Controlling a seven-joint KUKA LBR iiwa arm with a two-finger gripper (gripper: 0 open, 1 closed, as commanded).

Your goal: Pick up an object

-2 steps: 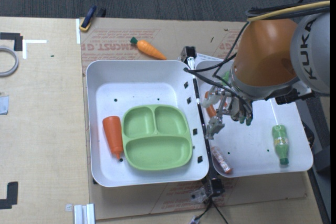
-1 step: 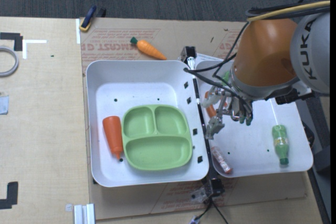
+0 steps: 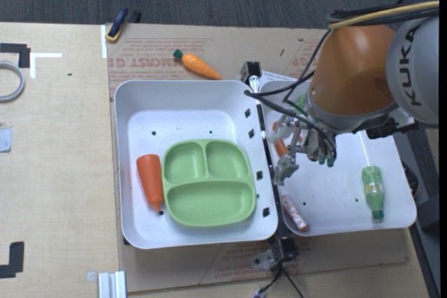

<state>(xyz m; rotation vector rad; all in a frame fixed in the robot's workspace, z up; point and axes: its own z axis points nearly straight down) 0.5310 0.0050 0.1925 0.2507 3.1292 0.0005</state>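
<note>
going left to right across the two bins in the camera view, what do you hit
orange cylinder → green divided plate → gripper → green bottle

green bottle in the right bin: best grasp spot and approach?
Judging from this view, grip the green bottle across its mid-body, coming straight down. It lies flat, long axis running toward the bin's near wall, with bare floor on both long sides, so fingers should close across its narrow width.
</note>
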